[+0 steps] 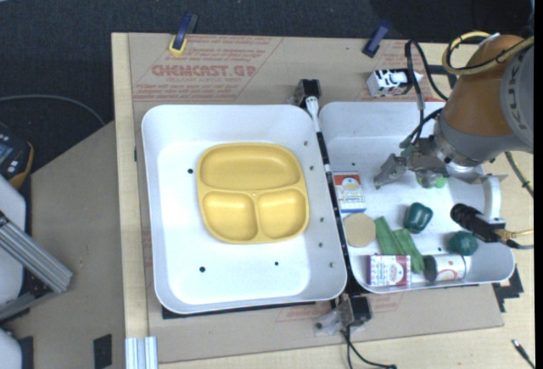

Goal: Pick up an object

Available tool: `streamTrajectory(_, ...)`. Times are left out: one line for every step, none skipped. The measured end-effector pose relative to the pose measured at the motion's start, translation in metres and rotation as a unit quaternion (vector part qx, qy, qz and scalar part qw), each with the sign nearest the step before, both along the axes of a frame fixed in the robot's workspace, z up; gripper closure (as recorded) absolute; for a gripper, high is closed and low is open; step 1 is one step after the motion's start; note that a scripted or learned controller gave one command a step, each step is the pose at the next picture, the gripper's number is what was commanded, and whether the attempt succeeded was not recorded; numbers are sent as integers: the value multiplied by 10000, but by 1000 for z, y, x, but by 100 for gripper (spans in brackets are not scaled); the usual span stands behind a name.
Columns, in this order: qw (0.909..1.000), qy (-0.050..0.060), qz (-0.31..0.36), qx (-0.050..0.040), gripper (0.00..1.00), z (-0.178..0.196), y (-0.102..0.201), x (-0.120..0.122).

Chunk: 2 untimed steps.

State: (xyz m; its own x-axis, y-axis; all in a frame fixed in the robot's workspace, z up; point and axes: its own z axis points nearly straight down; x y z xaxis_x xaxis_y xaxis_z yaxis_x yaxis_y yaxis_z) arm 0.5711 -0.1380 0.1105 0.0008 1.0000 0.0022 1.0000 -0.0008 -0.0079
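My gripper (400, 178) hangs low over the upper part of the right bin (373, 117), fingers spread open with bare bin floor between them. A small bright green piece (436, 181) lies just right of the fingers. Below the gripper lie a dark green cup-like piece (417, 216), a dark green round piece (463, 242), a long green item (397, 240), a tan disc (360, 230), a small white carton with red and blue print (349, 192), a red and white box (389, 271) and a white tube with a dark cap (447, 267).
The left bin (170, 189) holds a yellow divided plate (253, 192). A black rail (321, 147) runs between the bins. A small black and white item (389, 81) sits on the bench behind the right bin. The arm's orange band (475, 96) overhangs the right bin's far right corner.
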Motion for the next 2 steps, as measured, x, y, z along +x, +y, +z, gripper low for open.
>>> streamTrajectory(10000,-11,3,-1,0,-28,1,-1)
streamTrajectory(10000,-41,-3,-10,100,-15,0,1)
